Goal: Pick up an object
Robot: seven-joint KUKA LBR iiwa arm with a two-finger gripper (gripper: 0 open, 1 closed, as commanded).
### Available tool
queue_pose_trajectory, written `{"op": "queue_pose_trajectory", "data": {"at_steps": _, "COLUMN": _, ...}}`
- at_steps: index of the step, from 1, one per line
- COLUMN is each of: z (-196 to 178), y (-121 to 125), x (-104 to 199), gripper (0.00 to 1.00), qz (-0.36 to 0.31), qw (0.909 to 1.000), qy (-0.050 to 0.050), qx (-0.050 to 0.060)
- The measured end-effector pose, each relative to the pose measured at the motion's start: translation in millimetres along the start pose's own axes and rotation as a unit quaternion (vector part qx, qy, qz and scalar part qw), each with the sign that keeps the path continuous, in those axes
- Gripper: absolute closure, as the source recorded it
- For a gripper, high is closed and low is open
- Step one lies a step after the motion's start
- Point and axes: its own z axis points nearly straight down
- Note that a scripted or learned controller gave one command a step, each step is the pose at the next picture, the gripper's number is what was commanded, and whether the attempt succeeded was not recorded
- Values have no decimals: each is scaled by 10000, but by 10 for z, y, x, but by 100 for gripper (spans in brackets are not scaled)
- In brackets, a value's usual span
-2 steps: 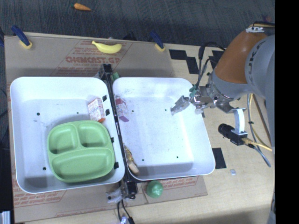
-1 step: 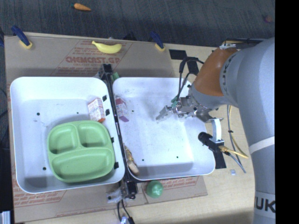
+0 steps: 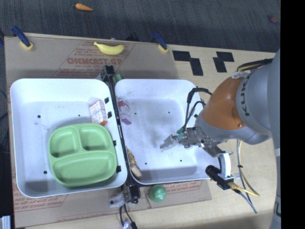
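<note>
We see our hand (image 3: 167, 142) low inside the right bin (image 3: 157, 92), we cannot tell its opening, and nothing is picked up yet.

A robotics lab: a KUKA arm (image 3: 238, 109) at 3 o'clock over 2 white bins (image 3: 28, 94) clamped to a cardboard-covered bench (image 3: 143, 56), dark carpet (image 3: 143, 8) at 12 o'clock.

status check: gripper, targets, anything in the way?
Gripper over right bin, nothing between fingers. Green tray, small carton in left bin. Path unobstructed.
</note>
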Motion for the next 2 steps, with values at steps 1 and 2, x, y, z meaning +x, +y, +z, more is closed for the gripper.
{"op": "queue_pose_trajectory", "data": {"at_steps": 1, "z": -188, "y": 804, "x": -296, "gripper": 0, "qz": 8, "qw": 10000, "qy": -7, "qx": -22}}
{"op": "queue_pose_trajectory", "data": {"at_steps": 2, "z": 218, "y": -131, "x": -275, "gripper": 0, "qz": -1, "qw": 10000, "qy": 2, "qx": 8}}
